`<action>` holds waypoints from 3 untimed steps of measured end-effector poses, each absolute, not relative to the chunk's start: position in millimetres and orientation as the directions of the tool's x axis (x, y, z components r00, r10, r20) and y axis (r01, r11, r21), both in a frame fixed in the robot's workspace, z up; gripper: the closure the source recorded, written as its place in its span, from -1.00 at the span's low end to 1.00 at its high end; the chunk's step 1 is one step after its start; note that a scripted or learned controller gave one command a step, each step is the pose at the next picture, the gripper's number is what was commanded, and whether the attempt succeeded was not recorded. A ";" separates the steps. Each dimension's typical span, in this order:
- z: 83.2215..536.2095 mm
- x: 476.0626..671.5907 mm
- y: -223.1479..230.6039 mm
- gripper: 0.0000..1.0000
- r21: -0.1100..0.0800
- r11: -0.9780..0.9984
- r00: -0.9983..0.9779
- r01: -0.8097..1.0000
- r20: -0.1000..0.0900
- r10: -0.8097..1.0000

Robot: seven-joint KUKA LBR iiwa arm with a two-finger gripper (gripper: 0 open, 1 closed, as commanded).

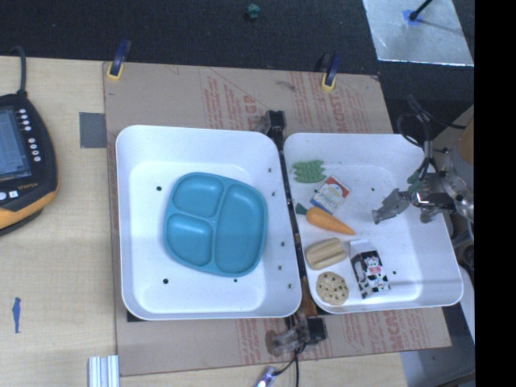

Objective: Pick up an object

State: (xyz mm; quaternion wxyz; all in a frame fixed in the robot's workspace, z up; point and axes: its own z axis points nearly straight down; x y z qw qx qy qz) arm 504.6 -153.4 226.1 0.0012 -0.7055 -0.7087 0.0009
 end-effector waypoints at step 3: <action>92.0 656.2 -93.5 -1.00 -0.003 0.003 -0.003 1.000 0.000 1.000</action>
